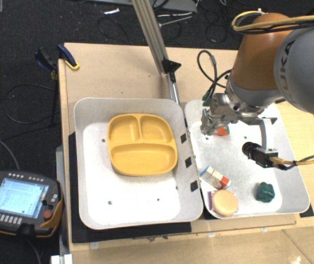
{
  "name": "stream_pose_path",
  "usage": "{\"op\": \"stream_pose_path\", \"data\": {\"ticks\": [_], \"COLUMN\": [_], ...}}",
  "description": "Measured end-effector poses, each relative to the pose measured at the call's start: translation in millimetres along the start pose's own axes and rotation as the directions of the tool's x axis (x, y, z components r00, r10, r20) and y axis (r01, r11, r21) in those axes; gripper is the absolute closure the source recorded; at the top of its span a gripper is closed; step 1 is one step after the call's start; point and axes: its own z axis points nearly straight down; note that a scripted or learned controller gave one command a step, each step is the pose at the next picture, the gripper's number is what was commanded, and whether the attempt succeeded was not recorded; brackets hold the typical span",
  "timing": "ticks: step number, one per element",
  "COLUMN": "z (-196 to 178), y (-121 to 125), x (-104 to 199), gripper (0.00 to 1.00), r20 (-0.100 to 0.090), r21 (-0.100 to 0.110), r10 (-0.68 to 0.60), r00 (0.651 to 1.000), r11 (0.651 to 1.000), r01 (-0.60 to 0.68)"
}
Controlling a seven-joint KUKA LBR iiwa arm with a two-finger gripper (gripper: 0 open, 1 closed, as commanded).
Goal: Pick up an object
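The grey arm with its orange band reaches in from the right, and my gripper (210, 126) hangs low over the far left part of the right bin (288, 172). A small orange-red object (221, 130) peeks out right beside it, partly hidden by the gripper body; whether it is touched I cannot tell. Nearer the front of this bin lie a small white and red box (215, 177), a round tan bun-like piece (225, 202) and a dark green lump (265, 191).
The left bin (91, 202) holds a yellow divided plate (142, 144). A metal pole (152, 32) slants down to the gap between the bins. A black fitting with a cable (258, 153) hangs off the arm over the right bin. A teach pendant (19, 202) lies off the bench at lower left.
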Motion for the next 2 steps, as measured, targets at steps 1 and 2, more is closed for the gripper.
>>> {"op": "stream_pose_path", "data": {"ticks": [1,2], "z": [14.2,2.4], "y": [11.0,22.1], "x": [51.6,106.5], "gripper": [1.00,1.00], "r20": [0.001,0.000], "r21": [-0.001,-0.005], "r10": [0.000,0.000], "r00": [1.000,1.000], "r11": [1.000,1.000], "r01": [0.000,0.000]}}
